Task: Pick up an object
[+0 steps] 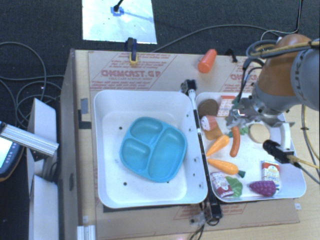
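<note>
Cluttered worktop [150, 66]; right bin [295, 184] packed. Tool [236, 118] state: cannot tell. Risk: carrot [218, 145] at its 7 o'clock crowds neighbours, fingers may snag two.

Divided plate [154, 148] in the left bin [107, 149]; toy foods [223, 165] in the right bin [295, 184]

The scene is being lit evenly and fairly brightly from overhead. The white bins [150, 101] are being rendered close to overexposed, with little surface detail being kept. A pale glare is being thrown off the shiny sheet [119, 14] on the dark floor at the top. Only soft, short shadows are being cast under the blue plate [154, 149] and the toy food. Fine detail is being lost to mild softness and grain throughout; print on the cardboard [125, 66] is being kept barely legible.
</note>
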Robot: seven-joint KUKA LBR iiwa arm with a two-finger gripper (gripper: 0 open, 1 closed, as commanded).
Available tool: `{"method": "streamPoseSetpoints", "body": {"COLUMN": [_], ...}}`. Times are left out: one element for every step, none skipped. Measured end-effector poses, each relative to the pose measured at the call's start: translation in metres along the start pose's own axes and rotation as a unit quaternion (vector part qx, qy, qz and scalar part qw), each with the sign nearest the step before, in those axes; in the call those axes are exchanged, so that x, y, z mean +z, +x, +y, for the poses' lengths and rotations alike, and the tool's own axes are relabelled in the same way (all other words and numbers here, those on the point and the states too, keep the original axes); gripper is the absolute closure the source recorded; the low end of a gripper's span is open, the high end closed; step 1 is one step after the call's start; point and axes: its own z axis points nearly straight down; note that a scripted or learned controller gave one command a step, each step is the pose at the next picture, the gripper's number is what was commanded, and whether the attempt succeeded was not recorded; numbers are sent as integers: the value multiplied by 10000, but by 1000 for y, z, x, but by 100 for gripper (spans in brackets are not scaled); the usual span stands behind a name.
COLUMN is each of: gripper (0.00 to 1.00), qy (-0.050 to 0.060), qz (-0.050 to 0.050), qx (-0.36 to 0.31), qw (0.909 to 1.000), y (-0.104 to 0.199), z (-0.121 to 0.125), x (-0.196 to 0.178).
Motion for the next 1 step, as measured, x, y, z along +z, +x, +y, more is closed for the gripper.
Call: {"method": "streamPoseSetpoints", "body": {"gripper": [100], "qy": [4], "qz": [2], "qx": [-3], "qw": [10000], "y": [32], "z": [2], "x": [-34]}}
